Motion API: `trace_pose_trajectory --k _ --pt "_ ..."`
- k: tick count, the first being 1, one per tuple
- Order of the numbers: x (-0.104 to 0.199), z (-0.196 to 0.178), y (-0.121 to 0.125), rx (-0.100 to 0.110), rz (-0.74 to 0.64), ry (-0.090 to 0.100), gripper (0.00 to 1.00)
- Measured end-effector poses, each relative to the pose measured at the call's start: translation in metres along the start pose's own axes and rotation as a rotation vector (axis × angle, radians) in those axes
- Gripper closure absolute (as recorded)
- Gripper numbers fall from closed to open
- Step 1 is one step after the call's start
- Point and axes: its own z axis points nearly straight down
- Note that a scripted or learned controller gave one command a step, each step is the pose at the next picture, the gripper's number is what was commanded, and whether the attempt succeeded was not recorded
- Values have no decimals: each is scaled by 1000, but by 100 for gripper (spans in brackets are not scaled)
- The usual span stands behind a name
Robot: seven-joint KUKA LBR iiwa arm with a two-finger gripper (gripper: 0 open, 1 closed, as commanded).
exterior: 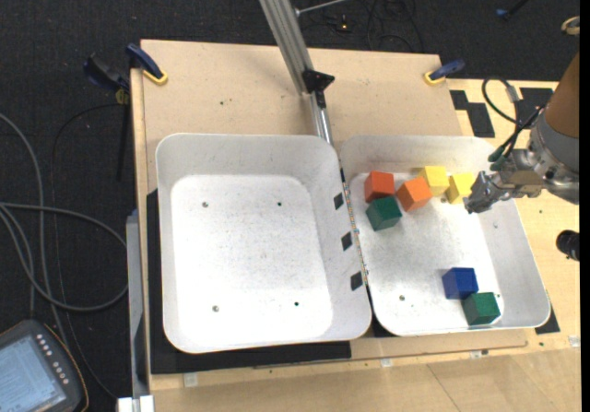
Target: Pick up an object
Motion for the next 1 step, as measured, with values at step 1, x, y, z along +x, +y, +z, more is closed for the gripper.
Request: trace_pose_trajectory --k 1 --pt "47 12 4 4 0 1 100"
